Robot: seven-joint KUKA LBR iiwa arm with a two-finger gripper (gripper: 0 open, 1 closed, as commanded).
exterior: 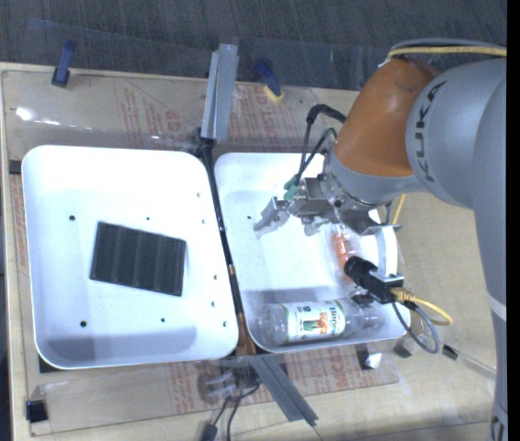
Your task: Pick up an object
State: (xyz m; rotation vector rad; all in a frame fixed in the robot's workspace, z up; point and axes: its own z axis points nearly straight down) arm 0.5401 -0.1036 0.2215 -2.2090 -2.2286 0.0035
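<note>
Overhead, at a slant, one wooden bench (104,90) carried two shallow white bins side by side. One left bin (49,182) held a single dark, ribbed rectangular panel (139,258), lying flat near its middle with its long axis running roughly left to right and slightly tilted. One right bin (251,246) held one clear plastic bottle (310,322) on its side along the near wall, its long axis running left to right; which end carried the cap could not be told. A small orange-red object (341,246) lay near the right wall of that bin, above the bottle, partly hidden by the arm's hardware.

One grey arm with an orange band (384,122) reached in from the right and covered the upper right part of the right bin. Its gripper (272,217) hung over the middle of the right bin, well apart from the bottle, with nothing seen between its fingers; whether they were spread or closed could not be told. Black cables and a yellow one (430,312) trailed beside the bin's right edge. Two blue clamps (62,62) sat on the bench's far edge.
</note>
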